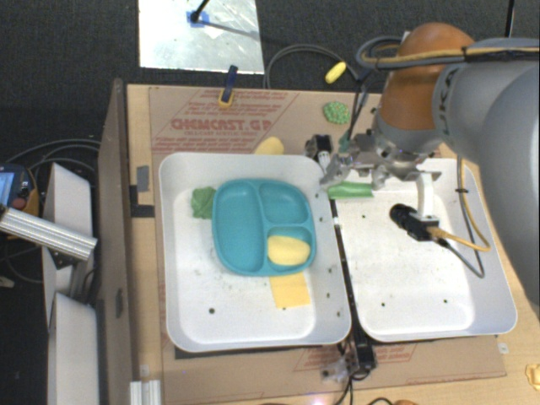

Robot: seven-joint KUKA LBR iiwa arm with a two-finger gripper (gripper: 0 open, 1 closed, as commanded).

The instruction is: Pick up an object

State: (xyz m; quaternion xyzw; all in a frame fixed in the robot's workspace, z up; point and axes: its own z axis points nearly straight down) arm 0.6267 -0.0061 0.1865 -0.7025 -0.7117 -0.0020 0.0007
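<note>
Around my bench, topped with brown printed cardboard, lies dark carpeted floor. In the upper left of the frame a shiny metal sheet catches the light. Black cables curl at the left edge, beside a pale aluminium rail and white panels.

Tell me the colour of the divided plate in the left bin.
Turquoise blue; the divided plate shows clearly in the camera view.
</note>
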